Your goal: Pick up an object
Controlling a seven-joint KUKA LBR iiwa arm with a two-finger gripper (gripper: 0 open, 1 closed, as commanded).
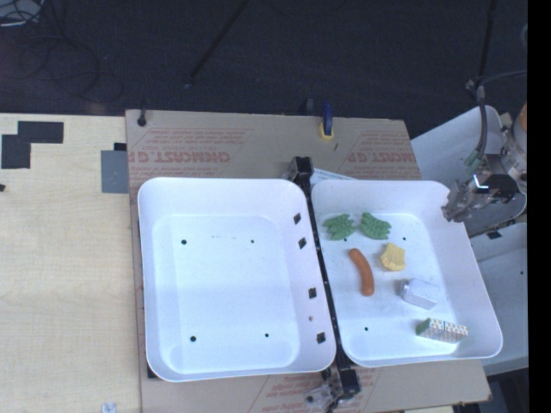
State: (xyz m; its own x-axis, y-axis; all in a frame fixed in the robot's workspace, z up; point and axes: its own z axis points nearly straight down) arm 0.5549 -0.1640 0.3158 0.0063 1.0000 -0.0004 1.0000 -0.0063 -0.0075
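While the gripper (459, 203) hangs over the right rim of the right bin (482, 291), I have nothing in hand and a free choice of target. Whether it is spread or closed I cannot tell; it reads as a dark grey clump at the edge of the view.

Everything worth picking lies in that right bin: two green leafy pieces (356, 226) side by side near the far wall, an orange sausage (362, 272) near the middle, a small yellow piece (393, 257) just beside it, a pale grey block (419, 294) nearer me, and a patterned box with a green end (442, 329) close to the near rim. The left bin (155, 274) offers nothing to go for.

I would go for the sausage. It lies apart from its neighbours and from the walls, so there is room on both flanks. I would turn the wrist so the closing line crosses its narrow width, centre over its middle, descend straight, and close only near the floor. I would avoid the patterned box, since the wall would crowd the approach.
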